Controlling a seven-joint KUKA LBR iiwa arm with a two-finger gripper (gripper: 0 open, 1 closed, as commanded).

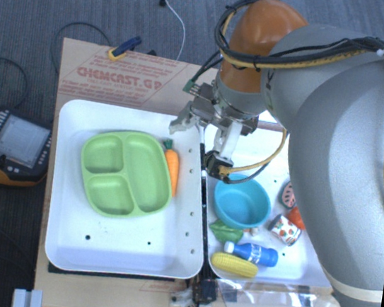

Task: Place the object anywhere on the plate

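My claw (211,141) hangs over the divider between the two white bins, toward their far edge; whether it is apart or together I cannot tell from this slant, and nothing shows clamped in it. The left bin (58,236) holds a green plate (126,173) with three compartments. A toy carrot (171,170), the thing to be placed, lies just beside the plate's right rim, touching or nearly touching it, with its green top pointing far and its tip pointing near; it rests on the bin floor, not on the plate. The right bin (303,269) holds a blue bowl (242,202), a green vegetable (227,231) near it, a small blue-and-white bottle (253,253), a yellow corn cob (234,265) at the near edge, and a red-and-white can (285,229) to the right.
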